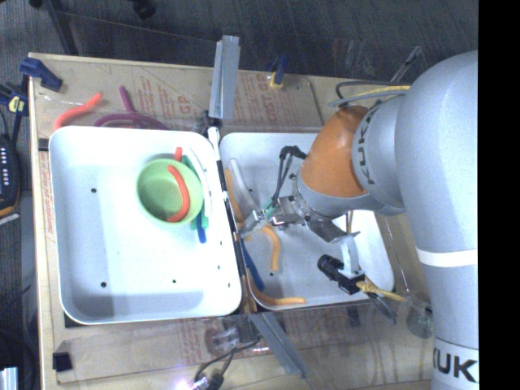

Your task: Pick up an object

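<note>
Pincer (pixel 262 218): low in right bin (pixel 374 254), grip state indiscernible. Risk: thin orange strip (pixel 276 250) slips aside.

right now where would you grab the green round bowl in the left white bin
Take the green round bowl by its rim on the bare left edge, coming straight down from above. It sits mouth up in the left white bin, so one finger can go inside and one outside the wall. The right edge is crowded by an orange curved strip and a blue stick.
</note>
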Robot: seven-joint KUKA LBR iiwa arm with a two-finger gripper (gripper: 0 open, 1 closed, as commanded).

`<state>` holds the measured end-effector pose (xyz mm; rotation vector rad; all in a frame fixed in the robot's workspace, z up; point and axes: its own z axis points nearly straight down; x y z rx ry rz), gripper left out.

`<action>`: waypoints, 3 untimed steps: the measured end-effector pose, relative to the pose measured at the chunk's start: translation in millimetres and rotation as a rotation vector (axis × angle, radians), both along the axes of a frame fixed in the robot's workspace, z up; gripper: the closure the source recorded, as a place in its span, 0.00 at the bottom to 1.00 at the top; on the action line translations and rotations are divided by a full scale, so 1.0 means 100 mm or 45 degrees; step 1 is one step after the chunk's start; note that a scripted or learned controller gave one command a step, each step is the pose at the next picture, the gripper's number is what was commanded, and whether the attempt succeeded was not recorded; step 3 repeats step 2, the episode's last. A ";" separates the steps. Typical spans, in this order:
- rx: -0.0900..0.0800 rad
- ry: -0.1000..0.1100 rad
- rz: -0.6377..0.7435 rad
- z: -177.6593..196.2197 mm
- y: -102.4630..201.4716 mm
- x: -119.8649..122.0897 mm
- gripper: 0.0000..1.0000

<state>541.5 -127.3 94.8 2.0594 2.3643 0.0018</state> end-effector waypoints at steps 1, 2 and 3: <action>0.004 0.007 0.008 0.10 0.01 0.00 1.00; 0.004 0.009 0.009 1.67 0.60 0.48 1.00; 0.004 0.009 0.009 1.67 0.60 0.48 1.00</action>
